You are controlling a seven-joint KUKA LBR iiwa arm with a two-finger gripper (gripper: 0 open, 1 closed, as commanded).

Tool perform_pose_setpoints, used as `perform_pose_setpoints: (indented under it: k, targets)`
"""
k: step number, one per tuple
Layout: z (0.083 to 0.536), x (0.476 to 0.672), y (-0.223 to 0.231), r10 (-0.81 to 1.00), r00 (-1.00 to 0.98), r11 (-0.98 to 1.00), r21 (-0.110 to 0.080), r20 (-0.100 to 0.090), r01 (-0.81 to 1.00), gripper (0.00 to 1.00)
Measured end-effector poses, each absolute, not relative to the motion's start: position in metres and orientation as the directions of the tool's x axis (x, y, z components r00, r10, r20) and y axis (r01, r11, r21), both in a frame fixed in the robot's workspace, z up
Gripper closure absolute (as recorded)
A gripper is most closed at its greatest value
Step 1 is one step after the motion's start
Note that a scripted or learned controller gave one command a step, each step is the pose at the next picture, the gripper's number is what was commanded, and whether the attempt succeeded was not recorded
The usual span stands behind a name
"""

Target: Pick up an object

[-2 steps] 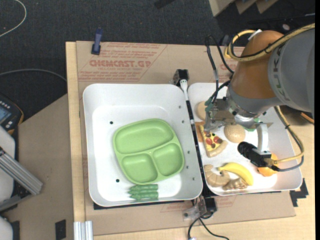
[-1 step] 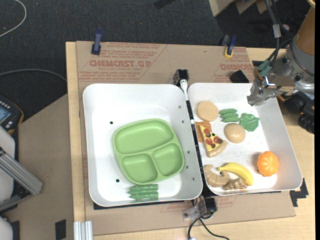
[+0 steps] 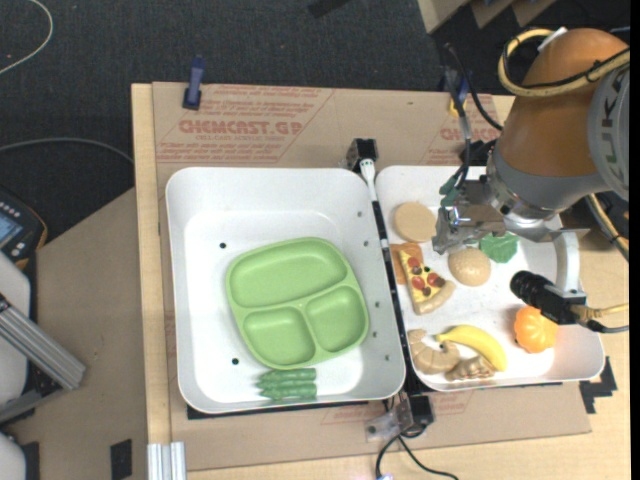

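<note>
The gripper (image 3: 458,230) hangs low in the right bin (image 3: 585,363), beside a pizza slice (image 3: 420,278) and a beige bun (image 3: 469,266); whether it grips anything, I cannot tell

One fixed camera looks down on the table (image 3: 300,118) from above, at a slant rather than straight down. It stands far enough off to take in both bins whole: the left bin (image 3: 190,268) toward the table's left edge, the right bin (image 3: 580,358) toward its right edge. The table's far edge lies near the top of the view, its near edge near the bottom, with dark floor (image 3: 150,28) showing beyond the far and left edges. The arm (image 3: 560,118) comes in over the table's right edge, large in the view.
</note>
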State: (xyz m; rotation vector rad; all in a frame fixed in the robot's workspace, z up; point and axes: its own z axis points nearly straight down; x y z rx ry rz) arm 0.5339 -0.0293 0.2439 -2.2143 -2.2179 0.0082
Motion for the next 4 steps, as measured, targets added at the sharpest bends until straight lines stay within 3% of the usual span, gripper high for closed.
perform_pose_setpoints:
  k: [1, 2, 3, 4]
  targets:
    - [0.290, 0.525, 0.038, 1.000, -0.007, 0.007, 0.005, 0.002, 1.000, 1.00]
    - [0.443, 0.494, 0.008, 1.000, 0.000, 0.000, 0.017, 0.001, 1.000, 1.00]
    - [0.288, 0.477, 0.030, 1.000, 0.001, -0.001, -0.017, 0.000, 1.000, 1.00]
    - [0.209, 0.496, -0.055, 1.000, 0.007, -0.007, -0.006, 0.000, 1.000, 1.00]
